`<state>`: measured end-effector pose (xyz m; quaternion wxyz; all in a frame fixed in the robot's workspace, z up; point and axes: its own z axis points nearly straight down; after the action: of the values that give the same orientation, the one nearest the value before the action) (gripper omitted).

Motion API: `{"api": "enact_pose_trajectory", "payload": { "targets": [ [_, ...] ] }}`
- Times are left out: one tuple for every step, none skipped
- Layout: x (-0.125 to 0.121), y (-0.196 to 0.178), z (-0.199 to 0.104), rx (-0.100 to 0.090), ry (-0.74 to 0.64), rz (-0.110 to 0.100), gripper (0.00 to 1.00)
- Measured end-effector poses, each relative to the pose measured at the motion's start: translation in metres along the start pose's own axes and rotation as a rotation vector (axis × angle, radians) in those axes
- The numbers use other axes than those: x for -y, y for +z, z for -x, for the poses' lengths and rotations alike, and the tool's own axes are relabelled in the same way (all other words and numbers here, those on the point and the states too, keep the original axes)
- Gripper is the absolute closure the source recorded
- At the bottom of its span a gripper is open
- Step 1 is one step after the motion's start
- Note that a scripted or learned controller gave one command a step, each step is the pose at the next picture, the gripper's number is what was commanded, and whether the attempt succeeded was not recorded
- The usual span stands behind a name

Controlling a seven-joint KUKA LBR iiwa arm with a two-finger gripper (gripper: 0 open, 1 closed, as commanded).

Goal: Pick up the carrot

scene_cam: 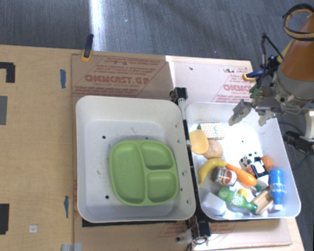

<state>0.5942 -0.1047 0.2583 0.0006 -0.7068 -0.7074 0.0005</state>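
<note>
From my remote station, a robotics lab: two white bins point(89, 119) on a cardboard-covered bench point(26, 142) marked with black tape, grey carpet point(151, 18) at twelve o'clock, toy groceries point(237, 183) heaped at four o'clock.

Red print reading "CHEMCAST GP" stands on the brown protective sheet point(120, 76) just behind the left bin point(88, 145); similar red print behind the right bin point(288, 159) is too blurred to read.
</note>
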Motion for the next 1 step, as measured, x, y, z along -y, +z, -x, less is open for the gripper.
{"api": "enact_pose_trajectory", "payload": {
  "targets": [
    [0.0625, 0.1079, 0.0312, -0.001, -0.201, -0.006, 0.00]
  ]
}}
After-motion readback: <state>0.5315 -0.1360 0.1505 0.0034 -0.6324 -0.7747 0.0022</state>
